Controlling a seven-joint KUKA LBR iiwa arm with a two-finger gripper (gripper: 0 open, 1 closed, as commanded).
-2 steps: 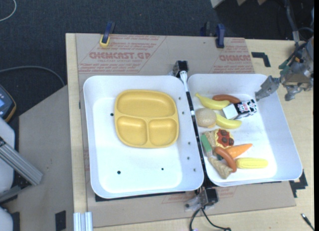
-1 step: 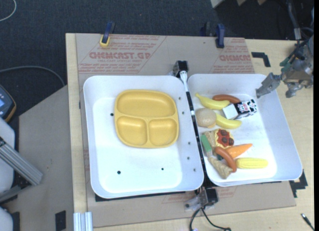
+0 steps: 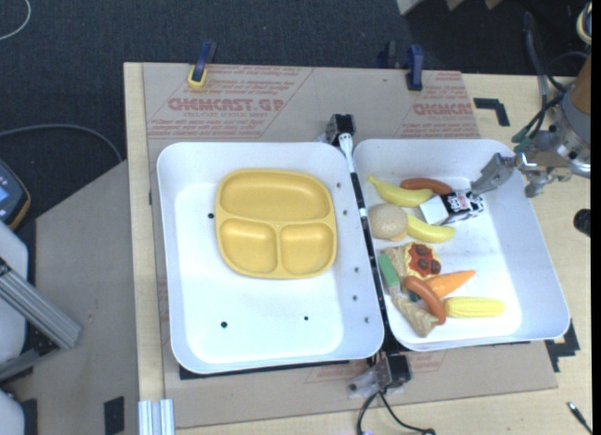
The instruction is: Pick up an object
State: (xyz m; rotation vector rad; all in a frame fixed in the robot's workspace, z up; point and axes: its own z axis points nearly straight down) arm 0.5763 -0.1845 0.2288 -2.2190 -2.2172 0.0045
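White plastic makes up the two shallow bins: the left bin [image 3: 188,330] and the right bin [image 3: 526,273], side by side on the bench. The gripper [image 3: 467,202] reaches in from the right and sits low over the upper part of the right bin. Whether its fingers are parted or closed cannot be told, and nothing can be seen held between them.

Just beside the gripper, toward the left bin, lie two yellow bananas: one banana [image 3: 399,192] above and a second banana [image 3: 431,230] below, with one red sausage [image 3: 427,184] between the upper banana and the gripper. One pale round bun [image 3: 388,223] rests further left. Below the gripper, well apart from it, are one pizza slice [image 3: 418,259], one orange carrot [image 3: 449,283], one corn cob [image 3: 475,307] and a second sausage [image 3: 427,301]. These pieces form a loose cluster.

Far left of the gripper, one yellow divided plate [image 3: 277,222] with three compartments lies in the left bin.

Red lettering on the board beneath the bins reads "CHEMCAST GP" [image 3: 225,102]; it recurs at the upper right, partly covered. Two clamps, a yellow clamp [image 3: 198,71] and a blue clamp [image 3: 414,65], grip the board's far edge.
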